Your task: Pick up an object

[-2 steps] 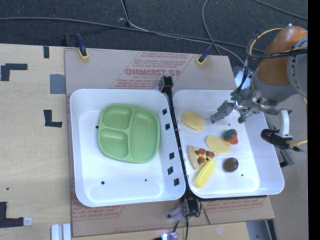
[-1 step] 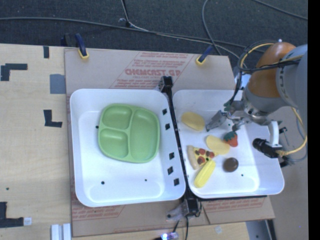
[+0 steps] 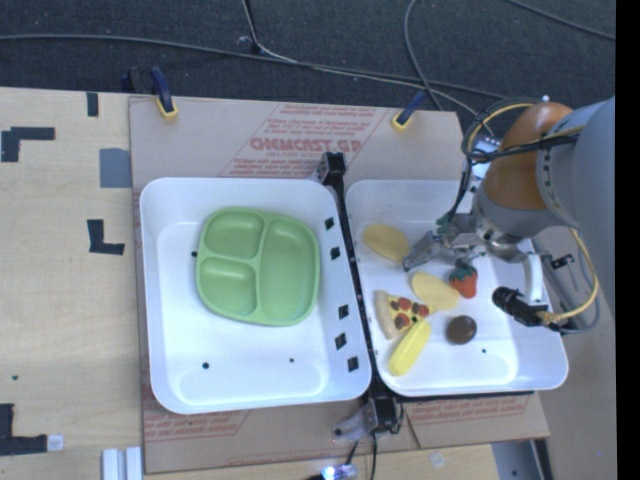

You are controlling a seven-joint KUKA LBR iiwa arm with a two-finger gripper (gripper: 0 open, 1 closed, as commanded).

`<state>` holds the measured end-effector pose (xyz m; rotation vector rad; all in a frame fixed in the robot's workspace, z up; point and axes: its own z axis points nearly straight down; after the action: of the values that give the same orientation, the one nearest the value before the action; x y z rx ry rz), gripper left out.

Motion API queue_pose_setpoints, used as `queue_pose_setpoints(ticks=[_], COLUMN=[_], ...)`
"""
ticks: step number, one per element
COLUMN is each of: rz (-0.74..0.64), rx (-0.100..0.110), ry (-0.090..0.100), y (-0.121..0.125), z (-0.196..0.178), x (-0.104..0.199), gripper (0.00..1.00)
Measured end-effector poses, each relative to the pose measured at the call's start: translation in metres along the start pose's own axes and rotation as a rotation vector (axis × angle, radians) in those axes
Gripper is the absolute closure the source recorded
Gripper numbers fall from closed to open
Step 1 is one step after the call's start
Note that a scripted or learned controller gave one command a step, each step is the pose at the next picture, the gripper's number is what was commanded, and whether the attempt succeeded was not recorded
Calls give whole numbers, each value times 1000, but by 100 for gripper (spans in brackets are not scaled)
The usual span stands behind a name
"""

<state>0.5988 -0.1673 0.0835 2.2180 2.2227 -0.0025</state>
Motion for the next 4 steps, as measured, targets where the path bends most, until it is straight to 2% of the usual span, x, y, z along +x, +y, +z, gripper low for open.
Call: queue_pose_setpoints(ticks=[1,3,4], rz=[0,0,0], rx=[-4,-4,-6], ry=[-2,2,0], y=[1,3,4], z=[-13,-102,-167], x=[0,5,3], gripper=[100,100,100])
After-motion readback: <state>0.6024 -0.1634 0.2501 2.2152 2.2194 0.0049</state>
